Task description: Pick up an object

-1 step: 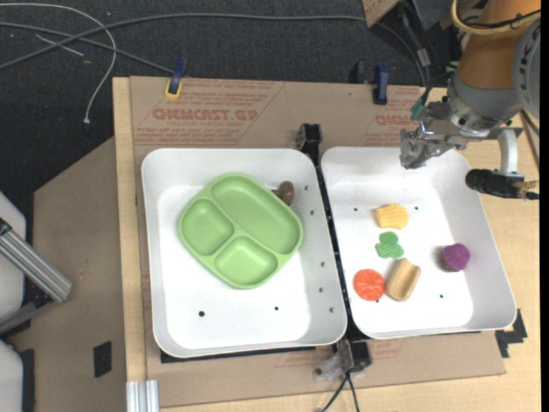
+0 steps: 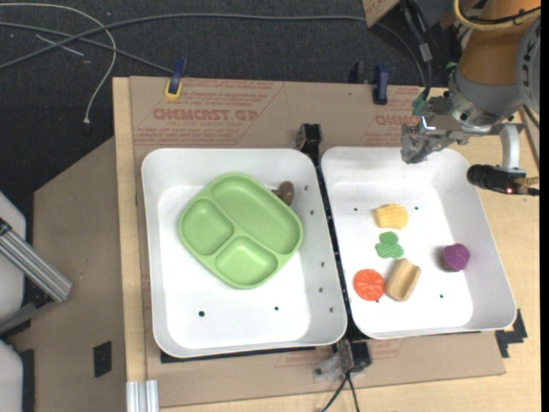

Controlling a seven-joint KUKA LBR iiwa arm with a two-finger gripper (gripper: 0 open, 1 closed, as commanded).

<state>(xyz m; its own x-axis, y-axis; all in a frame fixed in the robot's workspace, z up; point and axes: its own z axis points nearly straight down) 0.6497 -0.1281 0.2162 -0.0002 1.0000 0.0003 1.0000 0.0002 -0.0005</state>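
Grey metal, the claw (image 2: 418,147) hangs over the far rim of the right bin (image 2: 480,230), at the end of the arm (image 2: 493,54) with its orange band, and nothing sits between its tips; whether it is open or closed I cannot tell, for it shows as one dark blur against the white wall. The step in hand looks like the approach — no object is picked yet, and all the candidates lie on the bin floor nearer the camera than the claw. Closest to it is the yellow piece (image 2: 391,216), a little to its left and toward the camera; beyond that come the green toy (image 2: 389,247), then the orange-red round toy (image 2: 370,284) touching the tan roll (image 2: 403,280), with the purple ball (image 2: 455,257) off to the other side, apart from the rest. The next move, I judge, calls for travel toward the camera over one chosen piece, then a straight descent — the yellow piece or the purple ball stands free enough for fingers on both sides. Farther left, the other bin (image 2: 171,299) holds a green divided tray (image 2: 241,230) with a small brown object (image 2: 285,193) at its far edge. On the brown board (image 2: 232,110) behind the bins, red print seems to read "CHEMCAST GP", though the letters are faint.
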